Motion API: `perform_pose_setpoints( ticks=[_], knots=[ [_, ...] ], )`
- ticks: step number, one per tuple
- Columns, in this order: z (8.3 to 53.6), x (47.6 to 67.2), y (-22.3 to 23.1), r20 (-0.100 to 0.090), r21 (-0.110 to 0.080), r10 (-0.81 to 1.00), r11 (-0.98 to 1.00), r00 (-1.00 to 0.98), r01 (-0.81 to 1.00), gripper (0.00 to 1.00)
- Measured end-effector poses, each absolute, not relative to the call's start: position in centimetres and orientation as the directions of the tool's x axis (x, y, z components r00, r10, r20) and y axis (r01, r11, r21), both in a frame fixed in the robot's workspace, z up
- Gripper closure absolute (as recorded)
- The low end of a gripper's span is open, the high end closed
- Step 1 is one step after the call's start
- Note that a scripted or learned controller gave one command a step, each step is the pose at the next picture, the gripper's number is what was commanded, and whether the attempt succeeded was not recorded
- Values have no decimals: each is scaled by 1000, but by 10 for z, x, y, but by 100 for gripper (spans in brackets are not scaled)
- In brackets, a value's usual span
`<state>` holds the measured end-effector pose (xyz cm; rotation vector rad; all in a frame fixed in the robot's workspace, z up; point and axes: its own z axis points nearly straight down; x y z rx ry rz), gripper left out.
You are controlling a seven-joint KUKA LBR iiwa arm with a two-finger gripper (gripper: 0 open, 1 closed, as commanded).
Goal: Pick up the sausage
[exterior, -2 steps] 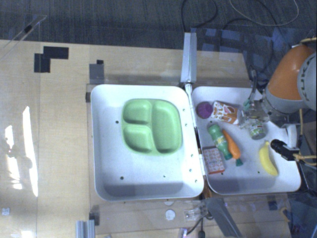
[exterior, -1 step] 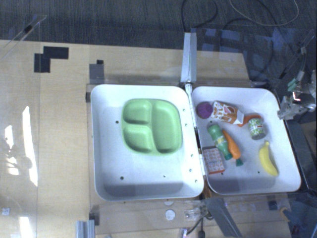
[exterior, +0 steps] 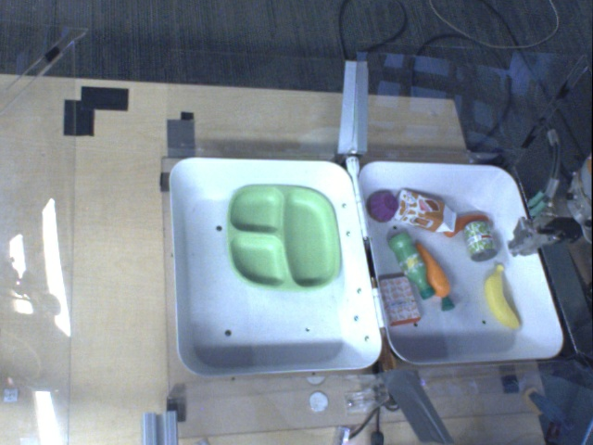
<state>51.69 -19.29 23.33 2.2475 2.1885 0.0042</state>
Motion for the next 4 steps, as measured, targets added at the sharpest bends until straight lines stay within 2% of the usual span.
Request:
perform_pose_setpoints(
  ticks=[1, 2, 3, 4],
  knots=[
    [244, 489, -200, -1, 7, 997, -79, 79, 997, 100],
    [215, 489, -202, -1, 5, 991, -131, 131, 991, 100],
    [248, 489, -201, -3, 9, 1000, -9, 9, 1000, 100],
    [234, 489, -204, -2, 6, 1000, 8, -8, 1000, 100]
  ],
)
